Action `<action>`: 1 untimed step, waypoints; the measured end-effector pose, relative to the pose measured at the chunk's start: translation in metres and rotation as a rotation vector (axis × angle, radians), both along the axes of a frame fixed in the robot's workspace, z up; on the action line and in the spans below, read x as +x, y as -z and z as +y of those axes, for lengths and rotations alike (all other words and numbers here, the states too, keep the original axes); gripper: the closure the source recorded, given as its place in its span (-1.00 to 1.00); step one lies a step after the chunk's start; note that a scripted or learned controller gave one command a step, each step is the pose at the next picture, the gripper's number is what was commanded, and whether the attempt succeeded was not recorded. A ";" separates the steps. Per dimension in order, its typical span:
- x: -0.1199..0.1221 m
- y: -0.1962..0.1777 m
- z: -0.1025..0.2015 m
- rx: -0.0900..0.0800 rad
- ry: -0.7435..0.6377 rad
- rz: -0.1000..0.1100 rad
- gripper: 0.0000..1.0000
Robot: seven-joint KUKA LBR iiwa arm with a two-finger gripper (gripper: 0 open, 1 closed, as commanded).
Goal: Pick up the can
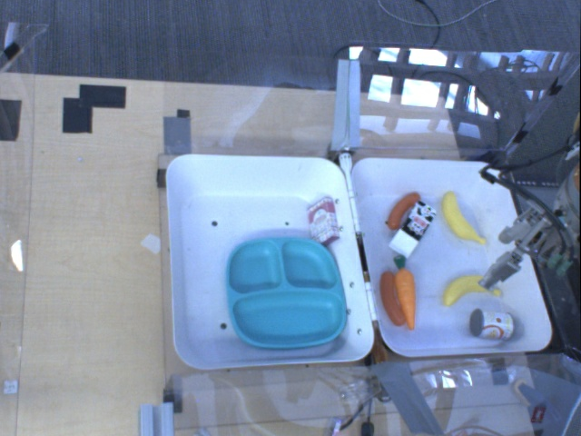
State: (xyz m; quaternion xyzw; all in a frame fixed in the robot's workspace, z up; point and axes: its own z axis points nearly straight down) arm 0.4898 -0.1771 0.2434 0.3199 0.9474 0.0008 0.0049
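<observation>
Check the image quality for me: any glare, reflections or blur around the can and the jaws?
Camera view: lighting is even, shadows soft. The can, lying in the right bin, is sharp enough to place, though its label is too small to read. The gripper is slightly soft, so its jaws are hard to judge. Window-like reflections glare on the shiny surface behind the right bin.

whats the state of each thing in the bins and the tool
can: lying on its side, right bin's near corner, not held
tool: beside the lower banana, above the can
blue plate: flat in left bin
red packet: leaning at left bin's right wall
milk carton: lying down
carrots: lying side by side
</observation>
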 end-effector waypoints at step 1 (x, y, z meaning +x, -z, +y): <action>-0.001 0.146 -0.009 0.001 0.006 0.003 -1.00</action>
